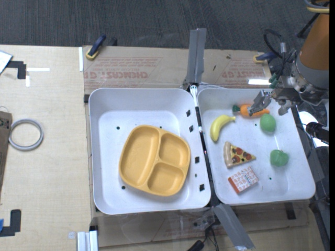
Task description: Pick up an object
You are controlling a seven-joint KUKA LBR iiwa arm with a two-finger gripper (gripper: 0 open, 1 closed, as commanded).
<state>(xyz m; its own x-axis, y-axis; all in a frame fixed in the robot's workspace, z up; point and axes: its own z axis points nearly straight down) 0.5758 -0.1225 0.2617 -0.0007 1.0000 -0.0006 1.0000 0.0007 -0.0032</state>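
We see the gripper (260, 106) low in the right bin (293, 192), fingers closed around a carrot (246, 110) at the bin's 12 o'clock. At the carrot's 7 o'clock, a banana (220, 126); at 3 o'clock, a green ball (268, 123).

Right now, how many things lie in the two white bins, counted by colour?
Yellow: 2, the divided plate and the banana
Green: 2, one round piece and another
Orange: 1, the carrot
Mixed colours: 2, the pizza slice and the small card box
Total: 7
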